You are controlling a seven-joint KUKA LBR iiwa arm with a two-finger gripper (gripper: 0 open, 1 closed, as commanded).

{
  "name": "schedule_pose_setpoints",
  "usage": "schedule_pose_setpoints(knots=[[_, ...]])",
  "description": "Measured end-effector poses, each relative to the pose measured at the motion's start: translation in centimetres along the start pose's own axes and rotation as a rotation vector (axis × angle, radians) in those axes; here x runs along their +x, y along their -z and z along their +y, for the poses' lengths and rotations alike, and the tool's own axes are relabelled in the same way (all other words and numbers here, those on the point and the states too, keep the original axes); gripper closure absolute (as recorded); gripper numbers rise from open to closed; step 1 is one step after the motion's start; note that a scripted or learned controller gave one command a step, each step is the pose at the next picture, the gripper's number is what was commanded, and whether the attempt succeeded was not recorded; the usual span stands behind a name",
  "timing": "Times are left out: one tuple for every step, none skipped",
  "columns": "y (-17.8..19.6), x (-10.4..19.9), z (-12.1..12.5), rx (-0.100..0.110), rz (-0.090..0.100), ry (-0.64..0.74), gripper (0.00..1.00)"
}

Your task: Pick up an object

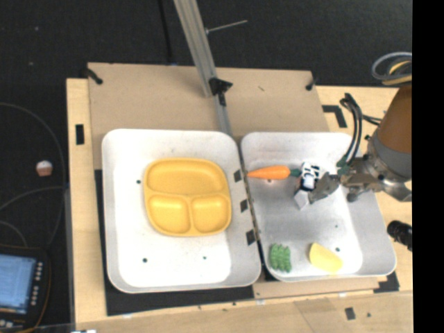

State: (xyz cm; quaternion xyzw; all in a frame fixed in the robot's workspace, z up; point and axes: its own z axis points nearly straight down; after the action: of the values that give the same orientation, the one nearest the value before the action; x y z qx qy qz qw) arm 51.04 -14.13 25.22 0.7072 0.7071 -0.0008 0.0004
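Table [159, 96]: pale board carrying two shallow white bins side by side.

Left bin [118, 207]: holds one yellow plate [187, 196] with three compartments, one long at the far side and two smaller at the near side. It lies flat, roughly centred, and apart from all four walls.

Right bin [333, 220]: holds three loose items.
1. Carrot [269, 173], orange, lying flat across the far-left part of the bin, its left end close to the wall shared with the left bin.
2. Green piece [280, 257], small and knobbly, in the near-left corner, close to the wall.
3. Yellow piece [325, 258], rounded, near the front wall, just right of the green piece and apart from it.

Arm [395, 127]: enters from the right over the right bin's far-right part.

Hand [311, 194]: low over the middle of the right bin, just right of the carrot's tip. No item is seen held in it. Whether it is wide or narrow cannot be told at this angle.

Mast [194, 33]: a grey metal rail slants from the top edge down to the table behind the bins.

Screen [21, 283]: lit blue, lower left, off the table; its writing is too small to read
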Motion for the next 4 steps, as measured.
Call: schedule_pose_setpoints(knots=[[-6.0, -0.7, -0.4, 0.004, 0.001, -0.001, 0.00], [-10.4, -0.2, -0.3, 0.003, 0.001, -0.001, 0.00], [-9.0, -0.3, 0.0, -0.006, 0.001, -0.006, 1.00], [-2.6, -0.6, 0.2, -0.010, -0.001, 0.003, 1.00]])
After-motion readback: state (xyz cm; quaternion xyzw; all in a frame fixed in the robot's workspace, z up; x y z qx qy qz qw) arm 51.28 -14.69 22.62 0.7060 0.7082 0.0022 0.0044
